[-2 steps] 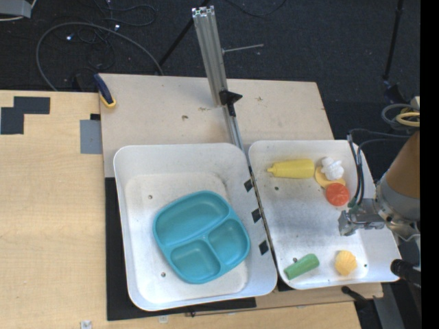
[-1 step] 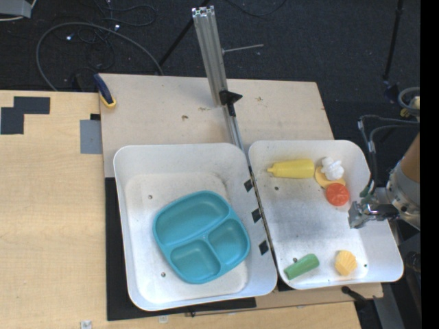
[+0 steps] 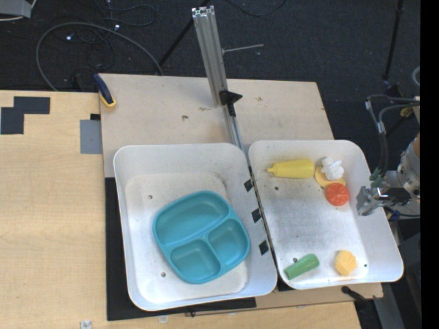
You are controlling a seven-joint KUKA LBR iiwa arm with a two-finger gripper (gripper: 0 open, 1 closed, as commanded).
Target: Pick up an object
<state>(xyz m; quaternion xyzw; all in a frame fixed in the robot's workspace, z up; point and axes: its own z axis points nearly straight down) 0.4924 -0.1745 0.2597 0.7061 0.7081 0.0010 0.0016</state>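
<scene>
Two shallow white bins are seen side by side on the bench: the left bin (image 3: 130,184) at lower centre of the frame and the right bin (image 3: 309,232) toward the lower right. The gripper (image 3: 370,199) is seen at the right edge of the frame, just outside the right rim of the right bin, at about the height of the red tomato-like toy (image 3: 337,195). That red toy lies just left of the gripper, apart from it, in the upper right part of the right bin. Above it a small white object (image 3: 332,168) rests on a yellow piece, and to the left of these a yellow squeeze bottle (image 3: 293,169) lies on its side, its long axis running left to right with the nozzle pointing left. Near the lower edge of the same bin, a green pickle-like toy (image 3: 302,266) lies slanted, its right end raised, with a yellow corn-like piece (image 3: 346,262) beside it to the right. A teal divided plate (image 3: 200,236) is held in the left bin. Nothing is seen held by the gripper; how far it is spread cannot be told.
</scene>
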